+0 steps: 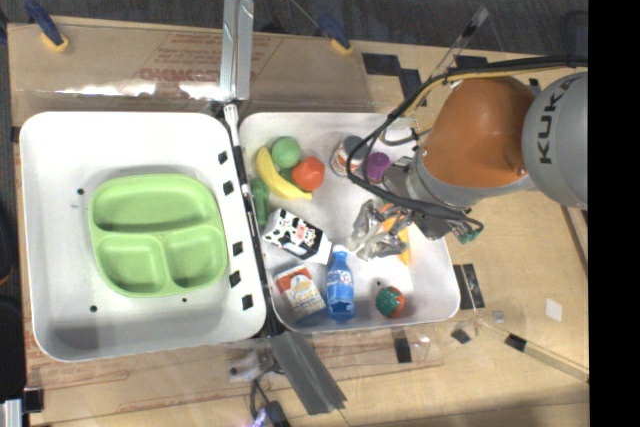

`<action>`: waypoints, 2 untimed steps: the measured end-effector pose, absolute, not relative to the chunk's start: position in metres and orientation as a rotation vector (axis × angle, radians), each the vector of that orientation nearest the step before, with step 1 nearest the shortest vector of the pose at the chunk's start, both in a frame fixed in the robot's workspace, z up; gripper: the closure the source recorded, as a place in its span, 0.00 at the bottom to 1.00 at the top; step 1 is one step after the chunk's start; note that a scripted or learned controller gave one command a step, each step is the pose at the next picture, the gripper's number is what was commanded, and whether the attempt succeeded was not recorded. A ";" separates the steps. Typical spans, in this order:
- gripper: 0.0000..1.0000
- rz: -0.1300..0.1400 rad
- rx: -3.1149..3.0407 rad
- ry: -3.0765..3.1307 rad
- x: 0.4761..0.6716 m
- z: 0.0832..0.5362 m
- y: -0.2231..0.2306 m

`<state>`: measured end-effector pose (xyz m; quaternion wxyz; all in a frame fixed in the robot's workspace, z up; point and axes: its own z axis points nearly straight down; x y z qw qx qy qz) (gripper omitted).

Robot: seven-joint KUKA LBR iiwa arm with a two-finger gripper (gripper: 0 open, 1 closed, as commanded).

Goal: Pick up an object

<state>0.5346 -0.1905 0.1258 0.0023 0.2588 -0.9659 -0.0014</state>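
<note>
Nearest me, along the lower edge of the right bin (452, 267), I see a small carton (301, 293), a blue bottle (340, 284) lying beside it, and a red-and-green ball (390, 300) in the lower right corner. Just above them sits a black-and-white patterned block (293, 233), close to the wall between the bins.

Middle of that bin, the gripper (378, 233) is down near the floor, right of the block and above the bottle. I cannot tell how its tips stand or whether anything sits between them; the metal there is a blur. An orange bit (404, 240) shows right beside it.

Farther up, a banana (272, 177), a green ball (286, 152) and a tomato (308, 173) crowd the upper left corner, touching one another. A purple piece (377, 163) lies under the cables near the wrist.

Open floor is on the bin's right side, below the arm (480, 135).

The left bin (40, 215) holds a green tray (157, 234), with bare white floor all round it.
</note>
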 end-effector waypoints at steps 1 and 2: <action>1.00 0.000 0.938 -3.001 0.574 0.153 -0.159; 1.00 0.000 1.543 -2.739 0.574 0.114 -0.210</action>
